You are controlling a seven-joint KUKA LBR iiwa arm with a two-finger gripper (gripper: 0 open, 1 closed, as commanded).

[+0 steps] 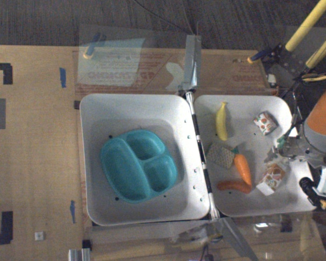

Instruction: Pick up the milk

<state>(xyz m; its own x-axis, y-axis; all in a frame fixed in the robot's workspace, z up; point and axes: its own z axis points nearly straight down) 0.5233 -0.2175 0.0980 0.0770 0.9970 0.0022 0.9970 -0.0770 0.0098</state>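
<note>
Currently my jaws (280,152) hang at right edge of frame, over right bin (244,205); spread or pressed together, can't tell. Milk carton (273,177) lies just below them, lower right of frame, beside carrot (243,169). Second carton (265,123) sits upper right.

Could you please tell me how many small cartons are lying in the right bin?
2: one small white carton with red print near the bin's far right corner, another white carton with orange-brown print nearer the front, beside the gripper.
</note>
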